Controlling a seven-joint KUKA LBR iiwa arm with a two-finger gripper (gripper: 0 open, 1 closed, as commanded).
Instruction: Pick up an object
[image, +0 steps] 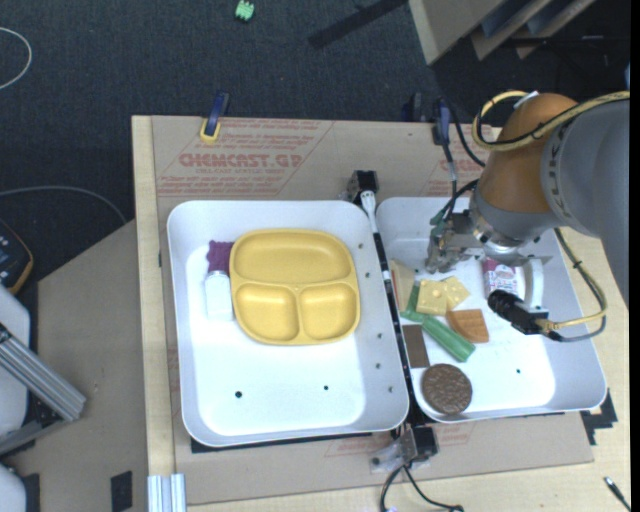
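Gripper (447, 250) state: cannot tell; it hangs low in the right bin (560, 385), just above the yellow cheese piece (440, 296). Nearer lie a brown disc (446, 388) and green stick (447, 338). Left bin (270, 400) holds a yellow divided tray (294, 283)

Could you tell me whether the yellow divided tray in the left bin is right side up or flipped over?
Right side up. The yellow divided tray shows its three hollow compartments facing the camera, lying flat in the left bin.
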